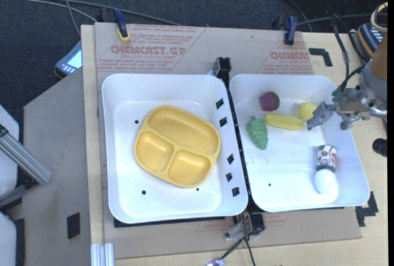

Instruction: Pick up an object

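The right bin (289, 194) holds a dark purple fruit (269, 100), a yellow banana (284, 122), a small yellow lemon (306, 111), a bunch of green grapes (258, 132) and a white bottle with a red label (325, 169). My gripper (331, 119) hangs over the right side of this bin, just right of the lemon and the banana's tip and above the bottle. Its fingers (317, 117) are spread open, with only bin floor between them.
The left bin (120, 191) carries a yellow divided plate (177, 145). A dark divider with clips (229, 135) runs between the two bins. Blue clamps (122, 28) hold the cardboard at the back. Cables trail near the arm at the right.
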Robot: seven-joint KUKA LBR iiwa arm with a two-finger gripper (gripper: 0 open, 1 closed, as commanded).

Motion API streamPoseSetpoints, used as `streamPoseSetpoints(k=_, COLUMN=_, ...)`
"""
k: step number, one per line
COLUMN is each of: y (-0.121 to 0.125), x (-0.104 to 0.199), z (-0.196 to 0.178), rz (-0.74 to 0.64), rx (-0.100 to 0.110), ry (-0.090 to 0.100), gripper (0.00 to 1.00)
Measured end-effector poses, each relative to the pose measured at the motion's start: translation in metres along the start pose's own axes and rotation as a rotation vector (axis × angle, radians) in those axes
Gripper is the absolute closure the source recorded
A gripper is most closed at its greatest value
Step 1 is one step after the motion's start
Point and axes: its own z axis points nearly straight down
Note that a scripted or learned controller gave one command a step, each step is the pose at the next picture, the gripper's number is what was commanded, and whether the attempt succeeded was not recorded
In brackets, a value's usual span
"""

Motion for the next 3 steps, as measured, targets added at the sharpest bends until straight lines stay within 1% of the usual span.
streamPoseSetpoints(k=1, y=0.003, x=0.001, z=-0.008, rz=-0.004, rx=-0.014, ry=-0.003, gripper=0.00)
streamPoseSetpoints(k=2, y=-0.001, x=-0.007, z=0.050, rz=-0.003, rx=-0.010, ry=-0.002, gripper=0.00)
streamPoseSetpoints(k=3, y=0.001, x=-0.001, z=0.094, rz=-0.004, rx=-0.010, ry=-0.001, gripper=0.00)
